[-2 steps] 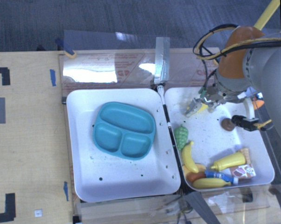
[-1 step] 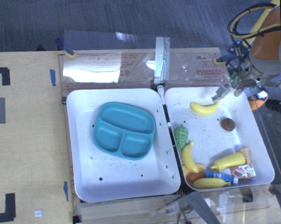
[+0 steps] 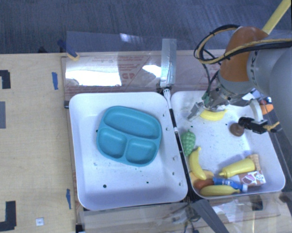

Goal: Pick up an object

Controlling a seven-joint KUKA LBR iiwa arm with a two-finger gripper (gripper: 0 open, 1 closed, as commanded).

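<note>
A pale wooden tabletop (image 3: 27, 157) bears two bins. In the right bin (image 3: 279, 175), at twelve o'clock, the claw (image 3: 203, 106) hangs over a yellow piece (image 3: 212, 116) (likely light, smooth plastic); claw spread unclear. Grip across its narrow middle.

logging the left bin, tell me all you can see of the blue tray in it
The blue tray is a teal, plastic-looking divided plate with rounded corners: one long compartment along its far side, two smaller ones nearer the camera. It lies flat, right way up, slightly turned, about mid-floor in the left bin, apart from the walls.
</note>
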